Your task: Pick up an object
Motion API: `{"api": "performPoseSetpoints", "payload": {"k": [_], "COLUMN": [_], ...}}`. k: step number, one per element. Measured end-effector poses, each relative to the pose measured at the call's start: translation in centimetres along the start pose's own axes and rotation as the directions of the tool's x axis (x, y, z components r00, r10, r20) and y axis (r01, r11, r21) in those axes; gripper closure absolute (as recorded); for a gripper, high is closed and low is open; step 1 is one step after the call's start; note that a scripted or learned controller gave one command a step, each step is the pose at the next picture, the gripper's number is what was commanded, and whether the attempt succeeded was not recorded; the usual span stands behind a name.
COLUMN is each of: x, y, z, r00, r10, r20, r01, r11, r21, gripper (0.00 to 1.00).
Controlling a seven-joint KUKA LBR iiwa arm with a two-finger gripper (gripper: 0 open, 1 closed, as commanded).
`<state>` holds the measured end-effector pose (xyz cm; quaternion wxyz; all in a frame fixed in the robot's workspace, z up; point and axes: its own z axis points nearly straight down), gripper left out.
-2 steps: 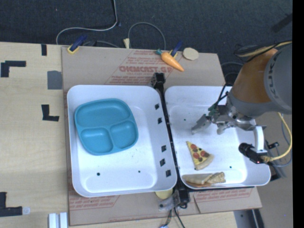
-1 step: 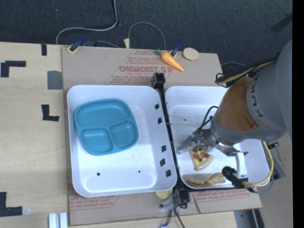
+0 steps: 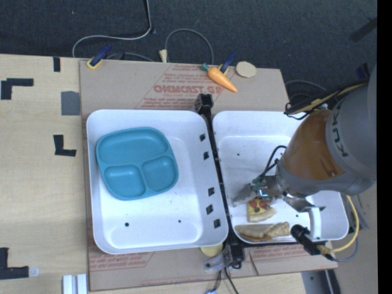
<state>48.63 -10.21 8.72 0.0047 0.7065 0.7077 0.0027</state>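
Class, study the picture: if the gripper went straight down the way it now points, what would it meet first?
Most likely the toy pizza slice right under the gripper in the right bin, though depth is hard to judge from this slanted view.

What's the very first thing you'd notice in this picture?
Probably the big light-blue plastic plate with three compartments, lying in the left white bin. Next, the grey robot arm with its orange band, reaching in from the right over the right white bin, its gripper just above a small toy pizza slice. A little orange toy carrot lies on the cardboard behind the bins.
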Motion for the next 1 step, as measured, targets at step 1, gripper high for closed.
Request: {"api": "performPoseSetpoints", "payload": {"k": [1], "x": [-0.16], "y": [0.05], "z": [-0.99], "r00": [1.0], "r10": [0.002], "r20": [0.003], "r01": [-0.002], "r11": [1.0], "r21": [0.001], "gripper": [1.0]}}
